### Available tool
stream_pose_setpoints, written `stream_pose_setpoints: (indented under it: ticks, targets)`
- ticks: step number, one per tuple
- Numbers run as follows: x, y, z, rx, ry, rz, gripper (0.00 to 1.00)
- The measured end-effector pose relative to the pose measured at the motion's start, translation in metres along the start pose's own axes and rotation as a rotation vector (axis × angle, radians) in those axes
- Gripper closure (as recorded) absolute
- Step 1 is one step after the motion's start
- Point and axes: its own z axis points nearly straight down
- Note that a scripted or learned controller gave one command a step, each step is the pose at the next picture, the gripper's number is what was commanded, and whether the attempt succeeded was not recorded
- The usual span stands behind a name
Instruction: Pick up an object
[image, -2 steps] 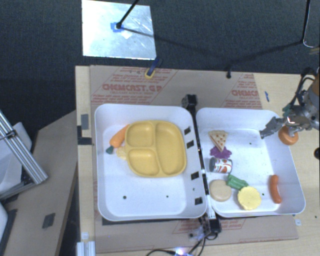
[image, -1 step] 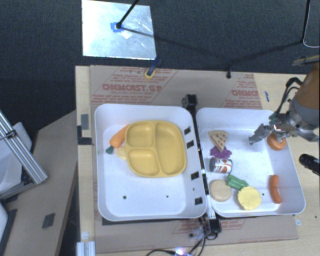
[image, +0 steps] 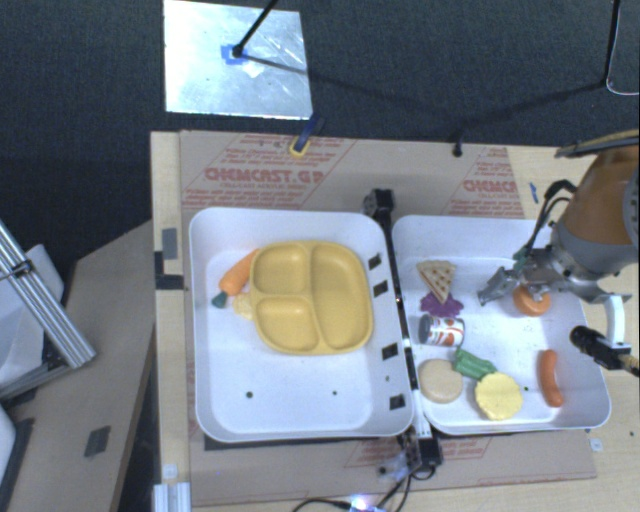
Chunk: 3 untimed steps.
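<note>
Camera view, looking down on bench. Left bin (image: 215, 330) holds yellow divided plate (image: 305, 298) at centre, carrot (image: 238, 272) against plate's left edge; bare floor along bin's lower rim. Right bin (image: 590, 405) more crowded: cracker wedge (image: 436, 276), purple piece (image: 440, 300), small can (image: 441, 330), tan disc (image: 440, 381), green piece (image: 472, 363), yellow round (image: 498, 396), sausage (image: 549, 377). Gripper (image: 510, 285) at right, upper part of bin, beside orange round object (image: 532, 300); finger spread and grasp: cannot tell. Open floor mid-bin.
</note>
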Motion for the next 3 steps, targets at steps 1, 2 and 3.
stream_pose_setpoints:
  ticks: [1, 2, 3]
  targets:
    - [-0.001, 0.002, 0.019, -0.009, -0.003, 0.002, 0.0]
    - [-0.001, 0.002, 0.01, -0.01, -0.003, 0.002, 1.0]
    - [0.0, -0.002, -0.035, -0.008, -0.003, 0.001, 1.0]
